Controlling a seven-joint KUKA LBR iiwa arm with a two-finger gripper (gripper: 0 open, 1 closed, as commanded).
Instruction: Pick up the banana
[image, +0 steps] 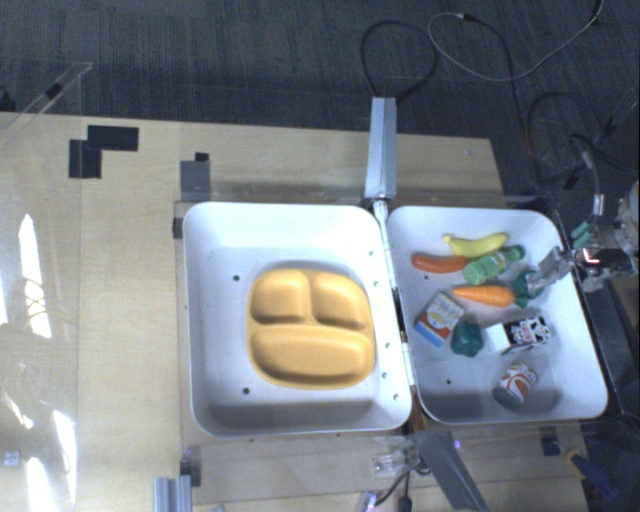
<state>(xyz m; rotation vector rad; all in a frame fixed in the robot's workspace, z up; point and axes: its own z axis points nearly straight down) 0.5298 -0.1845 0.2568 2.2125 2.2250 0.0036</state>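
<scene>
Banana (476, 242): lies at the far edge of the right bin (570, 400), just above a red-orange pepper (440, 264) and beside a green bottle (493, 264).
Tool (545, 268): at the bin's right rim, near a carrot (487, 295); whether it is parted or closed, cannot tell.
Left bin (215, 300): holds a yellow divided tray (310, 327).
</scene>
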